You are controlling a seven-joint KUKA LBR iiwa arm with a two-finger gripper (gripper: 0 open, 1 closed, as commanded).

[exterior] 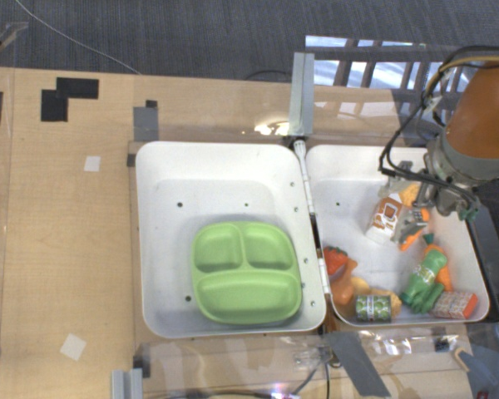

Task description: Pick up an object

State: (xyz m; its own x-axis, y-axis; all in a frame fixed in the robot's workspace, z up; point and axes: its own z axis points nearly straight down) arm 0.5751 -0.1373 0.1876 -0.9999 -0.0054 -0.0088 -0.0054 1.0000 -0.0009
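End effector [416, 216] sits low in the right bin [349, 173], just right of the white-and-orange carton [385, 216], can't tell its opening, so you should centre it over that carton, clear of the green bottle [426, 278] below it, before closing.

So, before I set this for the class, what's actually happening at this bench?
A grey robot arm with an orange band reaches in from the right over the right bin. Its gripper is down among small grocery items, near a white carton and a green bottle. Whether it grips anything is unclear. The left bin holds a green divided plate.
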